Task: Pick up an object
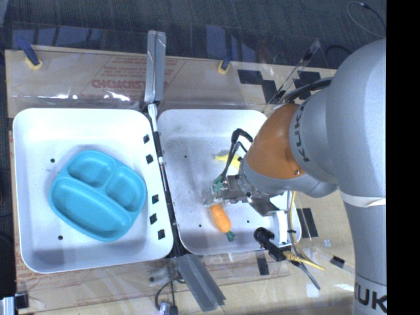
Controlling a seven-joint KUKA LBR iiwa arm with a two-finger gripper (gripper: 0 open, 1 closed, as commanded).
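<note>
Arm: we see the grey arm [341, 130] with its orange band [275, 151] reaching in from the right, bent low over the right bin [190, 176].
End effector: we place it [222, 192] low in the right bin; we cannot tell its state.
Carrot: we see an orange toy carrot [222, 220] lying on the right bin's floor, just below the end effector, not visibly gripped.
Yellow object: partly hidden [223, 157] beside the wrist.
Left bin: ours [33, 176] holds a blue divided tray [98, 194].
Desk: it [79, 77] carries both bins.
</note>
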